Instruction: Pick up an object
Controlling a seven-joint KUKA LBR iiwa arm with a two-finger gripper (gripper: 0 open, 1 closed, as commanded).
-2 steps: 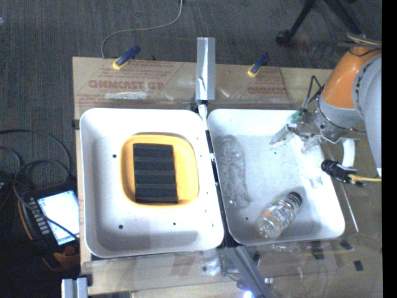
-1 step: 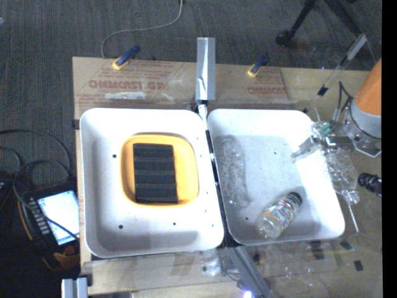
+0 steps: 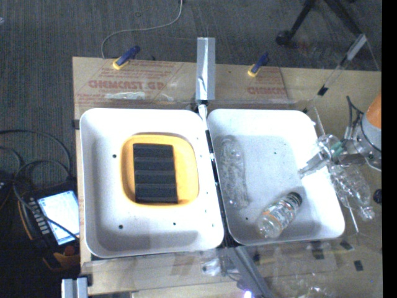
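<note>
On the bench's right bin [image 3: 273,138], I see the gripper [image 3: 325,149] over the far edge, possibly empty, though I cannot tell its state; the clear bottle [image 3: 280,213] lies below-left of it, long axis diagonal.

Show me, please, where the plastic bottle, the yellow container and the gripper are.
plastic bottle [image 3: 279,215], camera view, middle of its clear body.
yellow container [image 3: 189,166], camera view, right side of its rim.
gripper [image 3: 319,157], camera view, between its fingertips.
</note>
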